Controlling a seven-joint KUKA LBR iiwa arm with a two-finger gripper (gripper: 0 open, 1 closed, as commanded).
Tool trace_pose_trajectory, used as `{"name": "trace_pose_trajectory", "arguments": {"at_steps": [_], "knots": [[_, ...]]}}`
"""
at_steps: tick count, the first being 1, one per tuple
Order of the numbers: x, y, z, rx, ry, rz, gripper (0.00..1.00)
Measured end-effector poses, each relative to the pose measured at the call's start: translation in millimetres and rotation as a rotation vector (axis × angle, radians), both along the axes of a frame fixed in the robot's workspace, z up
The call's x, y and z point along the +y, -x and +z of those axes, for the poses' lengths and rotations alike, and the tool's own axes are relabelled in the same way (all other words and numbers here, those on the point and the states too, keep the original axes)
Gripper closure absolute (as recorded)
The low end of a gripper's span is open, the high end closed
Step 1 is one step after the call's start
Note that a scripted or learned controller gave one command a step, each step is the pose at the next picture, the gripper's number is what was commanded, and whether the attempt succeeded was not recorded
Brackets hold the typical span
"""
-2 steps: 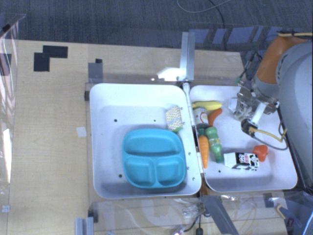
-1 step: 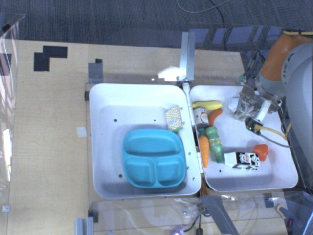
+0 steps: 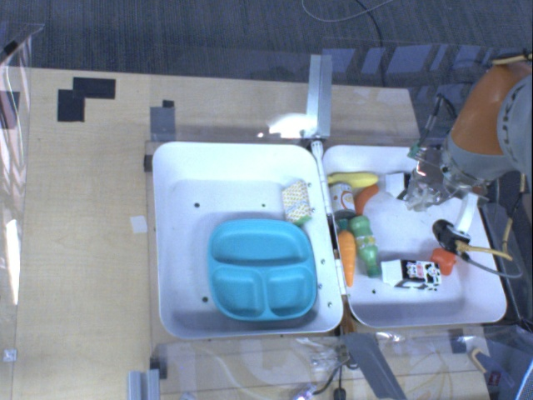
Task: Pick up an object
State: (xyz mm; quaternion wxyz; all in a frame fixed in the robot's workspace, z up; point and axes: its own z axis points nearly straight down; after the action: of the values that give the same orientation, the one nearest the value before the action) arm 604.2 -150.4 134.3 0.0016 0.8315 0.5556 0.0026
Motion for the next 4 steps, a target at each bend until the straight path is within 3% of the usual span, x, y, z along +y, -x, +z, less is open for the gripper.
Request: {"name": "trace_pose_trajectory", "arguments": {"at_steps": [1, 2, 3, 4], "knots": [[12, -50, 22, 0.0, 0.0, -0.246, 1.0], [70, -66, 81, -0.002, 0.001, -0.04, 1.0], [138, -42, 103, 0.002, 0.0, 0.099, 1.0], [69, -24, 101, 0.0, 0.003, 0.406, 1.0]]}}
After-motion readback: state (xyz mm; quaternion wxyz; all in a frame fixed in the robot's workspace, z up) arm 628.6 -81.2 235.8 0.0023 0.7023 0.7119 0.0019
